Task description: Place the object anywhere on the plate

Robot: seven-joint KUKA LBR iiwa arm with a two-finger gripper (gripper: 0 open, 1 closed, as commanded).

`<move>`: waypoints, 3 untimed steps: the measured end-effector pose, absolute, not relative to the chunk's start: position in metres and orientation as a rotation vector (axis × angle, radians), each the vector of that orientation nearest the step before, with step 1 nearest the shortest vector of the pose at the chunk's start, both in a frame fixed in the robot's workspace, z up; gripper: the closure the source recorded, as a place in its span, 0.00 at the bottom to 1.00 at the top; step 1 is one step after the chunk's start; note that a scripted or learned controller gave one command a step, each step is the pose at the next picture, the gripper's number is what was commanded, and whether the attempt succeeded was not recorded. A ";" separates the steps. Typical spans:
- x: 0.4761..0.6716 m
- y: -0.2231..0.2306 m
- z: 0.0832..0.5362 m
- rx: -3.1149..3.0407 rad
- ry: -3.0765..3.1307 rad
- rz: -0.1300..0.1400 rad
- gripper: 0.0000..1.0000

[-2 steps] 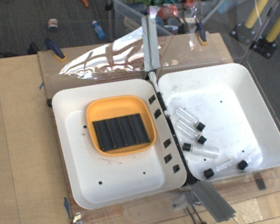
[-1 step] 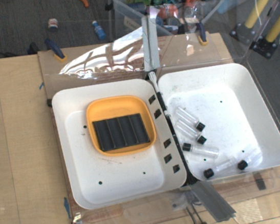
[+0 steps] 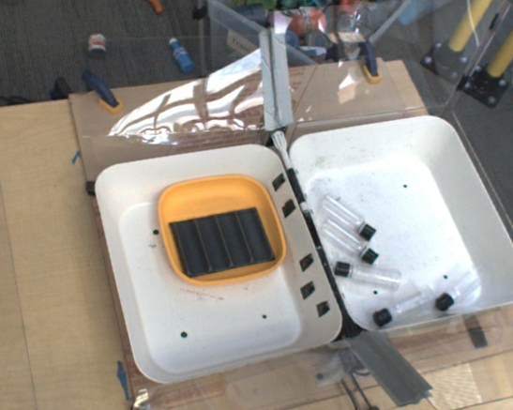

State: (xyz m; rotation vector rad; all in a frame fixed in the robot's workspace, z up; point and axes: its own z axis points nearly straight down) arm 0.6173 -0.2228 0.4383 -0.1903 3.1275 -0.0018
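Two bins sat side by side in mid-frame. In the left bin a plate lay toward the upper centre, with a ridged block on it. In the right bin several tubes lay scattered across the lower left part, near the divider.

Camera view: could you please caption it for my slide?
Orange plate bearing a black ridged block in the left bin; clear black-capped tubes in the right bin.
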 end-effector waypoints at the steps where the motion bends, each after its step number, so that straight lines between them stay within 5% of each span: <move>1: 0.597 -0.223 0.438 -0.792 3.033 -0.002 1.00; 2: 0.606 -0.222 0.438 -1.390 2.805 -0.008 1.00; 3: 0.574 -0.223 0.437 -1.936 2.468 -0.002 1.00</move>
